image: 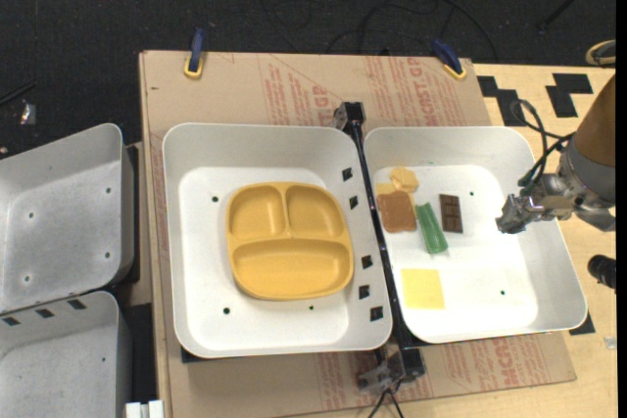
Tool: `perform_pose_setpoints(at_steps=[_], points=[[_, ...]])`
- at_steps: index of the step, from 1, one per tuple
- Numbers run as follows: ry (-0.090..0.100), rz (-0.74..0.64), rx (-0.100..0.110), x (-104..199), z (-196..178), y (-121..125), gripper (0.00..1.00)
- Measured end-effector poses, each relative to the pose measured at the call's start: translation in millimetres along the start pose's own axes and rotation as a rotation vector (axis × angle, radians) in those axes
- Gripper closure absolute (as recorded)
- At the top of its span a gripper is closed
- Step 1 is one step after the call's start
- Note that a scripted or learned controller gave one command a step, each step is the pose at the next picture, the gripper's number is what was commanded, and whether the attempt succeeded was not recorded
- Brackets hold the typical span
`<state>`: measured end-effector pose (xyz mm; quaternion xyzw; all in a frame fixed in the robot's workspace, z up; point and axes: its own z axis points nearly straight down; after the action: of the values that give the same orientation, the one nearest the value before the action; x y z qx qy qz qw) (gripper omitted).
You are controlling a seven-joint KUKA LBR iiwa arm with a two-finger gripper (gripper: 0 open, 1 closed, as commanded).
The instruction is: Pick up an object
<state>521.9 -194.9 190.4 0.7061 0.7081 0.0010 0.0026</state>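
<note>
Chocolate bar (451, 211) just left of claw (511, 216)

Even, fairly bright overhead light fills the scene. The two shallow white plastic bins (468, 323) look washed out, their rims near glare, while the dark speckled floor (78, 24) stays dim. Shadows are soft and short beneath the yellow divided plastic tray (290, 242). Detail is slightly soft and grainy throughout.
</note>
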Motion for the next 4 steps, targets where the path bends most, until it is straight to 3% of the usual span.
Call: perform_pose_setpoints(at_steps=[1, 4], points=[[0.0, 0.0, 0.0, 1, -43, 0, 1.0], [0.004, -0.006, 0.004, 186, -30, 17, 1.0]])
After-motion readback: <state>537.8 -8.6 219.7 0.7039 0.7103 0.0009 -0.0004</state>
